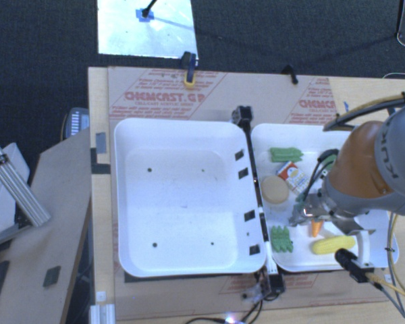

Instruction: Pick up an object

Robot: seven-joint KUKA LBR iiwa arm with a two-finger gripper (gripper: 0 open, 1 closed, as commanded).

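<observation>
The right bin holds several small objects. A green piece lies near its back, with a red-and-white packet just below it. A tan round object sits by the bin's left wall. A green ridged object lies at the front left, a yellow banana-like object at the front, and a small orange piece between them. My gripper hangs low over the middle of this bin, right above the orange piece. The wrist hides its fingers.
The left bin is a wide white tray with small dark dots on its floor. A black hinged divider runs between the bins. The arm's orange band covers the right bin's far right side. Cables lie at the bench's front edge.
</observation>
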